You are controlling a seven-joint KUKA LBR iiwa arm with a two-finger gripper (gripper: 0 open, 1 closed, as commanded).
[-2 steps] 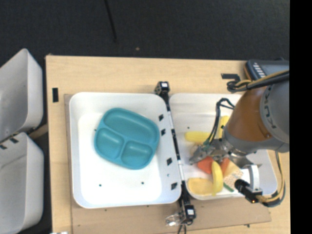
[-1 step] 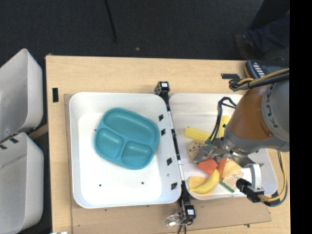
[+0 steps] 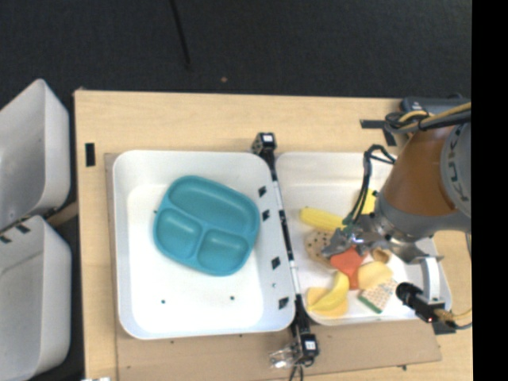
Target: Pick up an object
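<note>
Gripper (image 3: 349,240) low in the right bin (image 3: 317,165) over the orange block (image 3: 346,261), amid 5 or so crowded toys. Finger state: can't tell. Risk: neighbours like the yellow piece (image 3: 321,217) block closure, block slips.

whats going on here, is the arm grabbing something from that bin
A grey and orange robot arm reaches in from the right, over the right bin. Its gripper is down among a pile of small things there: a yellow corn cob, an orange block and a yellow banana-like piece. Whether it has hold of anything is unclear. The left bin holds a blue divided plate, untouched.
</note>
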